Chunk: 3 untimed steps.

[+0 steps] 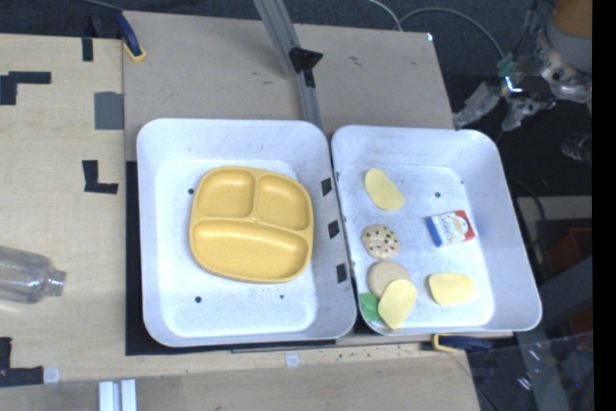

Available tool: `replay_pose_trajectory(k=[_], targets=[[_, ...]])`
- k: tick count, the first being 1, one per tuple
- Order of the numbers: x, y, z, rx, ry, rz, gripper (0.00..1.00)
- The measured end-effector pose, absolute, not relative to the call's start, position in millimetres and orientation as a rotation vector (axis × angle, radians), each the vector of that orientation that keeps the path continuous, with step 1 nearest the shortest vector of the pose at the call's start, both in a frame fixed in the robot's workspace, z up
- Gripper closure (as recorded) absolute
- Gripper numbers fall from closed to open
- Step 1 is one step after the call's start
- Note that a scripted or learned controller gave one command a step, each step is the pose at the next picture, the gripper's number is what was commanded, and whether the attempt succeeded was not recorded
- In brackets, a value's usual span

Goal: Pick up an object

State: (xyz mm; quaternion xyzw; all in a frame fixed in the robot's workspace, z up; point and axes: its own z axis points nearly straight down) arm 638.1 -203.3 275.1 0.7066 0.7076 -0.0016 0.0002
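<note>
In the right bin, nearest the camera at about 7 o'clock, a yellow-green piece lies with its long axis tilted toward 1 o'clock, overlapping a tan lump. A yellow piece lies beside it, then a cookie, a carton and another yellow slice. The gripper hangs beyond the bin's far right corner, seemingly empty; its opening is unclear.

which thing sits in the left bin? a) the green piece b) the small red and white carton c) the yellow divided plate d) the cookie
c: the yellow divided plate lies in the left bin, while the cookie, the small red and white carton and the green piece all lie in the right bin.
</note>
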Motion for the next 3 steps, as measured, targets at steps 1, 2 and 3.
replay_pose_trajectory(k=[1,2,3], targets=[[638.6,-202.7,285.4,2.216,2.224,-0.006,1.00],[615.5,-160.7,207.7,2.225,2.231,-0.008,1.00],[579.0,-85.8,134.0,2.222,2.237,-0.009,1.00]])
